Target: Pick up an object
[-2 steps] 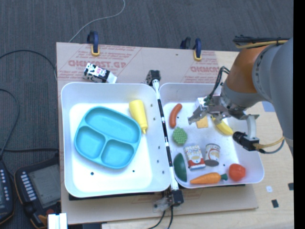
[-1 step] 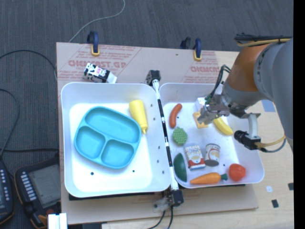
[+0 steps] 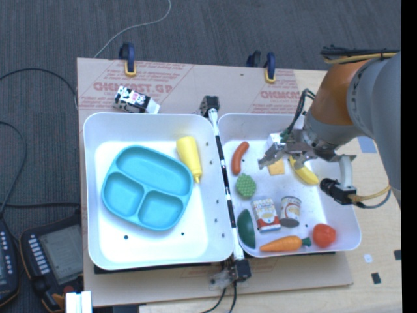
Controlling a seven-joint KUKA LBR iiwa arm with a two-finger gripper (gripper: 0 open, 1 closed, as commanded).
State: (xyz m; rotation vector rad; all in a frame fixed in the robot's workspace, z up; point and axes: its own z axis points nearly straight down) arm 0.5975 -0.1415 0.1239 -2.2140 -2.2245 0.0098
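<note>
Nearest you, along the near edge of the right bin [image 3: 352,237], lies a toy carrot [image 3: 281,244] with a red tomato [image 3: 324,235] just to its right and a dark green vegetable [image 3: 245,227] to its left. Just beyond them you have a small carton [image 3: 264,214] and a small can [image 3: 290,209] side by side. Farther in sits a green bumpy broccoli-like piece [image 3: 245,186], then a red sausage [image 3: 239,157] close to the divider. Toward the right of this bin a cheese wedge [image 3: 277,167] and a yellow banana [image 3: 305,174] lie right under the gripper [image 3: 279,152]. Your gripper's fingers stand apart above the cheese, with nothing between them.

To your left, the left bin [image 3: 94,240] holds a blue divided plate [image 3: 146,186], its three compartments bare, and a yellow mustard bottle [image 3: 189,156] lying just beside the plate's far right edge.

Both bins rest on a pale wooden board [image 3: 169,80], fixed by two blue clamps [image 3: 128,55] at its far edge. A small black-and-white tag [image 3: 135,100] lies on the board beyond the left bin. Dark grey carpet [image 3: 228,15] surrounds the bench, with cables across it.
</note>
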